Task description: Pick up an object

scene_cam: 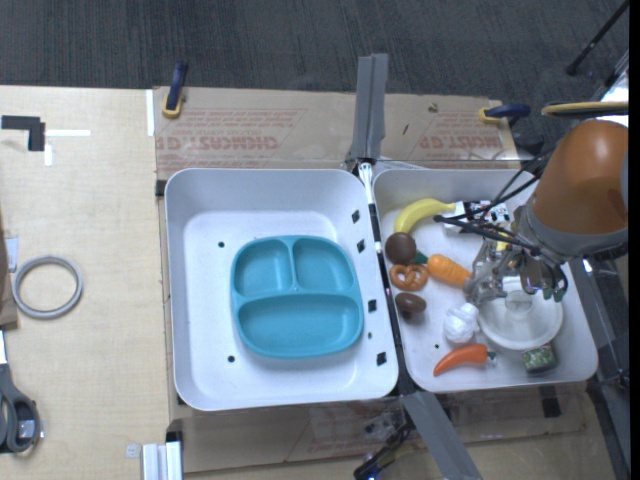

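I am the arm, and I reach in from the right over the right bin (575, 373). My gripper (487, 286) hangs low inside that bin, near the middle of it. Wires and metal bits crowd around my fingers, so I cannot tell if they are apart or together. I do not see any toy between them.

There are many small things in my bin. A banana (420, 213) lies near the back, to the left of my gripper. A round brown ball (400, 247) sits under the banana by the left wall. Just below it is a pretzel (408, 276), and below that a small brown lump (411, 305). A carrot (447, 269) lies just left of my gripper, very near it. A small white thing (460, 320) lies below my gripper, beside a white bowl (520, 328). The bowl is just under and to the right of my fingers. An orange pepper (460, 359) lies near the front wall. A small green thing (539, 359) sits by the front right corner.

The left bin (190, 268) holds a blue plate (296, 296) with three parts.

On the bench to the far left lie a grey ring (45, 286) and scissors (18, 418)
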`<state>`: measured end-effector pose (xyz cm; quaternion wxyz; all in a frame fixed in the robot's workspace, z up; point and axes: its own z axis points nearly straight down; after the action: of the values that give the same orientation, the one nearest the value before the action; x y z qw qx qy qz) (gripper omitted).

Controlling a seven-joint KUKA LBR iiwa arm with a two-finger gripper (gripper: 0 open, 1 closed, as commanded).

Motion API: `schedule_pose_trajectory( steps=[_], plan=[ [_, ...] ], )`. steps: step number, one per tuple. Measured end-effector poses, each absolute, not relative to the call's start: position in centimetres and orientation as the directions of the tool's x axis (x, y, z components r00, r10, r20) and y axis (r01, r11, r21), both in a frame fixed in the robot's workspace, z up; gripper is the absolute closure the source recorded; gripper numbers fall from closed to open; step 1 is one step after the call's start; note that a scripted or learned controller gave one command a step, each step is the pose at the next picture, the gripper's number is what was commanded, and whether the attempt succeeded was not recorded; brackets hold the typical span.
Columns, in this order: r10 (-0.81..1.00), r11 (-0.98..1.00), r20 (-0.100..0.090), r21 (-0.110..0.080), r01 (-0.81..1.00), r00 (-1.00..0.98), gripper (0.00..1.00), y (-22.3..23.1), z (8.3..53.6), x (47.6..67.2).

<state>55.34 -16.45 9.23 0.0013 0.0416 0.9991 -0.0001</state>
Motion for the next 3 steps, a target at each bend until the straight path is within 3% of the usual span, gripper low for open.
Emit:
schedule_pose_trajectory(
  steps=[1, 2, 3],
  plan=[
    [0.082, 0.997, -0.003, 0.000, 0.082, -0.997, 0.00, -16.4, 9.2, 55.3],
    [0.141, 0.990, -0.004, 0.001, 0.141, -0.990, 0.00, -10.8, 9.3, 59.9],
    [0.157, 0.988, -0.001, 0.000, 0.157, -0.988, 0.00, -10.7, 9.2, 52.2]
  ],
)
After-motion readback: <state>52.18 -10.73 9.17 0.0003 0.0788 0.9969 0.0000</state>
